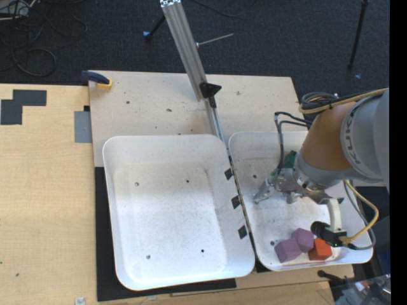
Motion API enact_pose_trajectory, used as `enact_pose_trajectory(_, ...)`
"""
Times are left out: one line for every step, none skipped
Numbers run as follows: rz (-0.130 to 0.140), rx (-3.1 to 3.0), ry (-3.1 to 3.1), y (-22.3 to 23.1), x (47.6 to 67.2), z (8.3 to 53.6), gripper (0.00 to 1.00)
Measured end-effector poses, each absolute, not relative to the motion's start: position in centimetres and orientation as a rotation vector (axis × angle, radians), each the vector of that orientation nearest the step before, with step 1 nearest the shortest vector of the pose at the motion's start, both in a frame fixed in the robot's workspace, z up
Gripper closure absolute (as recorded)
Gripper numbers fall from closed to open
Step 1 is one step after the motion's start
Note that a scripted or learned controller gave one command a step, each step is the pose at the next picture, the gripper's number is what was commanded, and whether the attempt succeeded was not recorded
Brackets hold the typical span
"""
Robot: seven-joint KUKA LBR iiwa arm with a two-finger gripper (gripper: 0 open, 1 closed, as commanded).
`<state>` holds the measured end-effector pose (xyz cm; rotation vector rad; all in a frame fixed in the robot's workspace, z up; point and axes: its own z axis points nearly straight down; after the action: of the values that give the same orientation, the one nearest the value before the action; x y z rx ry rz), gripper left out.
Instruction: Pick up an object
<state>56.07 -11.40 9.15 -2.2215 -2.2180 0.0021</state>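
Right now the arm [346,142] reaches into the right bin [254,146] from the right side. Its gripper [266,192] hangs low over the middle of that bin, pointing left toward the wall between the two bins. I cannot tell how the gripper is set — it looks small and blurry, and nothing clear shows in it.

Some blocks lie in the near corner of the right bin, well apart from the gripper — lower and to the right of it. Two purple blocks [294,244] sit side by side, touching. An orange block [320,251] lies just beside them on the right. Something green [290,159] peeks out next to the arm, near the wrist.

The left bin [121,154] sits beside the right one, their edges touching.
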Motion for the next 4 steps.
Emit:
enact_pose_trajectory(0.001,-2.229,-2.207,-11.6,56.0,10.2,1.00)
enact_pose_trajectory(-0.002,-2.226,-2.219,-12.3,56.8,15.9,1.00)
enact_pose_trajectory(-0.002,-2.226,-2.220,-13.2,56.9,20.5,1.00)
enact_pose_trajectory(-0.002,-2.223,-2.223,-13.4,56.9,25.0,1.00)
